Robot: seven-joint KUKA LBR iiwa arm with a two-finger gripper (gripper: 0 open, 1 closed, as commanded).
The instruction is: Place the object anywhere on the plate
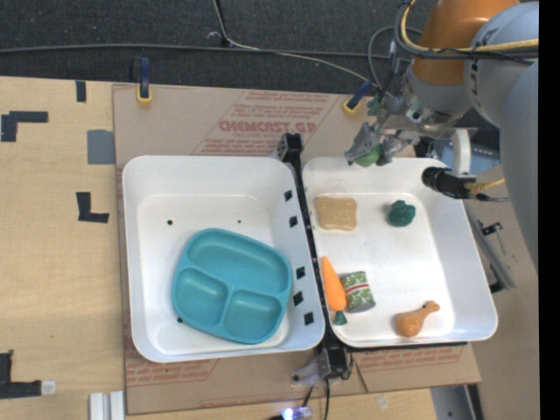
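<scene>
Pincer (pixel 374 151): at the far rim of the right bin (pixel 455 261), hanging from the grey arm (pixel 490 51); its fingers are clamped on a small green object (pixel 368 157).
Green object: held between the fingers, over the bin's far-left corner; too small to tell what it is.
Plate (pixel 231 285): teal, with three compartments, lying flat in the left bin (pixel 149 199), well apart from the pincer and across the divider from it.
Right bin, relative to the pincer: a tan bread slice (pixel 336 213) lies nearest, just toward the camera; a dark green lump (pixel 402 213) sits to the right of the bread; an orange carrot (pixel 332 283) lies along the bin's left wall; a small green printed packet (pixel 357 290) is just beside the carrot; a brown drumstick (pixel 415 318) lies at the near right corner.
Table (pixel 52 261): light wood, with black tape marks on its left part; a cardboard sheet (pixel 254 125) with red print lies under both bins.
Beyond the table: a dark surface (pixel 105 16) crossed by black cables (pixel 219 33); a clamp (pixel 143 87) with a yellow tip stands at the cardboard's far-left corner.
</scene>
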